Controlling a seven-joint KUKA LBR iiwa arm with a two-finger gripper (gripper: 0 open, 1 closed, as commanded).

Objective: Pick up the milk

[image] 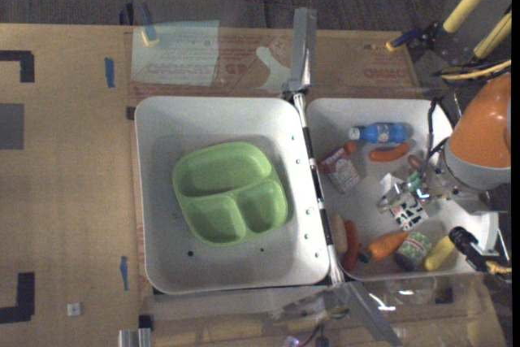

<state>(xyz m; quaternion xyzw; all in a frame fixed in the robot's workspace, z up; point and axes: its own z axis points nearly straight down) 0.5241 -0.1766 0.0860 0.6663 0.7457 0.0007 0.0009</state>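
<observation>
Gripper (pixel 404 195) low in right bin (pixel 333 114), above black-and-white milk carton (pixel 409 214); grip state unclear. Carrot (pixel 388 244) just beside carton; green divided plate (pixel 231 192) in left bin (pixel 154 175).

Left bin (pixel 154 175) holds a green three-compartment plate (pixel 230 193), roughly centred. Right bin (pixel 325 114): blue bottle (pixel 380 132) at far side, sausage (pixel 388 152) just beside it; carrot (pixel 384 245), green carton (pixel 413 249) and yellow item (pixel 439 253) along near edge.
</observation>
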